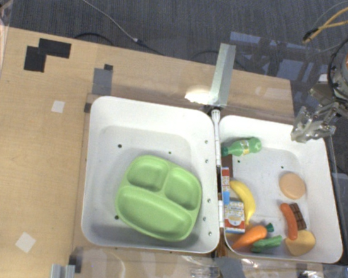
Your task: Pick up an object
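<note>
My gripper (pixel 309 129) hangs over the far right corner of the right bin (pixel 324 155), with nothing between its fingers that I can see. Below it in that bin lie a green bottle (pixel 243 145), a tan round cookie (pixel 292 185), a banana (pixel 245 200), a red sausage (pixel 288 220), a small brown block (pixel 300 218), a carrot (pixel 249 236), a green pepper (pixel 267 243), a yellow wedge (pixel 299 242) and a small printed carton (pixel 234 215). The cookie is the nearest item to the gripper.
The left bin (pixel 109 120) holds a green divided tray (pixel 159 197). A metal post (pixel 223 75) stands behind the divider between the bins. The wooden bench (pixel 25 160) stretches to the left, with black markers (pixel 45 53) at its far end.
</note>
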`<move>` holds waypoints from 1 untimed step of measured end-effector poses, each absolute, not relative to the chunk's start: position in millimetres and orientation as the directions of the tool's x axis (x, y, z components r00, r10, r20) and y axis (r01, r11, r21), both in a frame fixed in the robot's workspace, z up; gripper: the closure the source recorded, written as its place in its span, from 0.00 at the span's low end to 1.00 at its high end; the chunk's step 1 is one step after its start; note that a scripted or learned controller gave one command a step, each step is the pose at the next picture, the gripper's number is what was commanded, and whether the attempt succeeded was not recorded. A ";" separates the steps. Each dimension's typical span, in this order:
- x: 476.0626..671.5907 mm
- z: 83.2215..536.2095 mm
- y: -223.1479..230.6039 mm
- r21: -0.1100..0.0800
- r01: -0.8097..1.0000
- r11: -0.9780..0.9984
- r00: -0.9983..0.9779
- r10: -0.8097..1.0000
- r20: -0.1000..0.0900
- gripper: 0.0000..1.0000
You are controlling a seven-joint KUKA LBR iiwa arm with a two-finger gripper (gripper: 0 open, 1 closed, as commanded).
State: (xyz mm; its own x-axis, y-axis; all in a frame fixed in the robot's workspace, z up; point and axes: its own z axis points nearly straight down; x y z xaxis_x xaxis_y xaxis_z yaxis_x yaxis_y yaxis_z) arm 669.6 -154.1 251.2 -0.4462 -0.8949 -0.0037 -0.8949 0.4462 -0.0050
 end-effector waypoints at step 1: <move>672.7 266.5 -151.3 -0.016 -0.895 0.446 -0.446 -0.895 -0.011 1.00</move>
